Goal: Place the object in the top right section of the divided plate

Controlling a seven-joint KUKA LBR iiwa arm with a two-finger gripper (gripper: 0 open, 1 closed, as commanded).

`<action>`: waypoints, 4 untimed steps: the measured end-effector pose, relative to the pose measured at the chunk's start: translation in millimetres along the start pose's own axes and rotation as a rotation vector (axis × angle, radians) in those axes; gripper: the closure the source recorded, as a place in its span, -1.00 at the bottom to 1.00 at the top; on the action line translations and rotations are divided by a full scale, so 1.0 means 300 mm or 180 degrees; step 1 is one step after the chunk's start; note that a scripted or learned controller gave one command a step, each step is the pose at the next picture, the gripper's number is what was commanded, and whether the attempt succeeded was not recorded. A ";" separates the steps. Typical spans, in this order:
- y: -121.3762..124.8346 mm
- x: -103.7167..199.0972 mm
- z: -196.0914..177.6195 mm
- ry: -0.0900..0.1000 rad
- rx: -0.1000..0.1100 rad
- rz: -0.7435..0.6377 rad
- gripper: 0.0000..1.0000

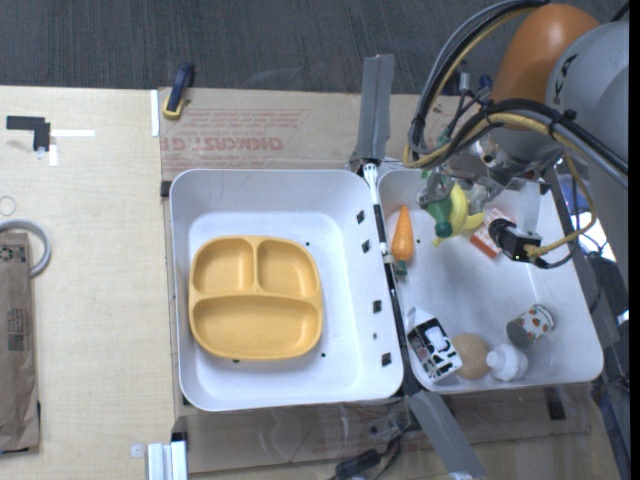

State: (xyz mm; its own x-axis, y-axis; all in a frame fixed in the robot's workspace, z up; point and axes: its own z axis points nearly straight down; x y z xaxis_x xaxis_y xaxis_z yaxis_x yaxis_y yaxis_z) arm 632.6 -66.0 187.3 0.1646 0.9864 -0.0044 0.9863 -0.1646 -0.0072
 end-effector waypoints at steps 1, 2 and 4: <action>0.000 -0.001 -0.001 0.0000 -0.0002 0.0002 -1.00; 0.002 -0.003 -0.017 -0.0011 0.0017 -0.0003 1.00; -0.413 0.383 -0.038 -0.0003 0.0004 0.1036 1.00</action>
State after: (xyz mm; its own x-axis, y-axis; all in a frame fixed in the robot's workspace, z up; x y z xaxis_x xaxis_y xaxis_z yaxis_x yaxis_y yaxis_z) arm 529.4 67.9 199.0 0.4714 0.8819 -0.0075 0.8818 -0.4715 -0.0066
